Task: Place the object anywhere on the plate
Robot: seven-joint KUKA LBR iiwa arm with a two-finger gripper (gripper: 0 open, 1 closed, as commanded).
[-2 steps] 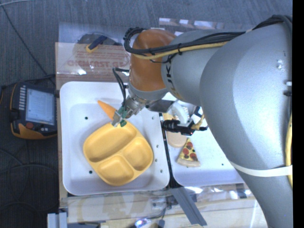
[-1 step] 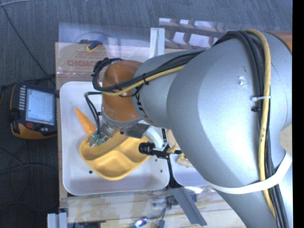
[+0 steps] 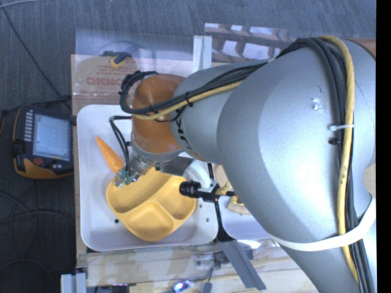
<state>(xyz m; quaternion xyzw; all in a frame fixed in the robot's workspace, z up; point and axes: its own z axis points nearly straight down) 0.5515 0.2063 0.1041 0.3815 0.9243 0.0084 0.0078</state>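
grey arm [image 3: 269, 139] over left bin [image 3: 85, 224]; gripper [image 3: 127, 177], finger state impossible to tell, touching yellow divided plate [image 3: 153, 209]; orange carrot [image 3: 109, 154] at plate's eleven o'clock.

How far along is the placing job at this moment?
Not done: the orange carrot-like object lies on the floor of the left bin, beside the yellow divided plate rather than on it. The gripper hangs over the plate's near rim; its grip is unclear. Left: getting the object onto the plate.
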